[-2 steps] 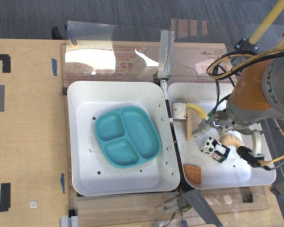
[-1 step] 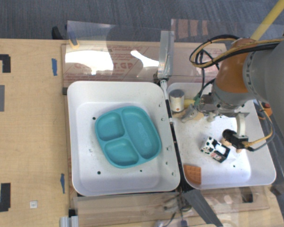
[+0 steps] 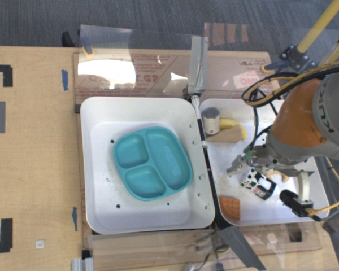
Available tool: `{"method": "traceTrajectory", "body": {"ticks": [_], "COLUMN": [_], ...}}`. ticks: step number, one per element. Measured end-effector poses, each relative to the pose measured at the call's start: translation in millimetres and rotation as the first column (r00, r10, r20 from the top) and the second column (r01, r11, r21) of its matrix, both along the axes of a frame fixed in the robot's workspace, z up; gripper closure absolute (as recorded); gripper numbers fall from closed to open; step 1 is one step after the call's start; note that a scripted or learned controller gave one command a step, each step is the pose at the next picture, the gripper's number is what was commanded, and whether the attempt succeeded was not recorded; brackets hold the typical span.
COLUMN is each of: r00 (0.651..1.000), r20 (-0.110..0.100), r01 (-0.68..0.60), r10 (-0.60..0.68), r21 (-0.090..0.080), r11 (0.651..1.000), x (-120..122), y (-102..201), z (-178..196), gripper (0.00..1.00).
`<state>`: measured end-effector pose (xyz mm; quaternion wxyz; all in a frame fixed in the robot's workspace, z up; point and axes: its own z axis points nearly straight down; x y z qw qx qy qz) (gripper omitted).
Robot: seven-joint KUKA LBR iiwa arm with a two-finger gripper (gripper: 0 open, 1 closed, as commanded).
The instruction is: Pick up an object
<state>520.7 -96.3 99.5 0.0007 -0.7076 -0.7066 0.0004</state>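
A teal divided plate (image 3: 152, 162) lies in the left bin (image 3: 96, 117). The tool (image 3: 255, 176) hangs in the right bin (image 3: 229, 157); a banana (image 3: 233, 125) at its 11 o'clock, an orange waffle (image 3: 230, 207) at 7.

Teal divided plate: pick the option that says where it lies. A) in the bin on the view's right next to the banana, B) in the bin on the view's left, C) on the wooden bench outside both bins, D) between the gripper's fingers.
B: the teal divided plate lies flat in the left bin, apart from the arm over the right bin.
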Motion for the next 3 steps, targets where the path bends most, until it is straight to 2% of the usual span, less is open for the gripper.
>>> {"method": "traceTrajectory", "body": {"ticks": [1,2,3], "r00": [1.000,1.000,1.000], "r20": [0.006,0.012,0.008], "r01": [0.004,-0.001,-0.011], "r10": [-0.004,0.001,0.011], "r21": [-0.003,-0.003,0.003], "r11": [1.000,1.000,1.000], "x": [-40.4,-38.0,-38.9], "y": [-67.4,-64.4,38.1], "z": [-12.1,-1.3,87.2], "gripper": [0.00,1.00,1.00]}}
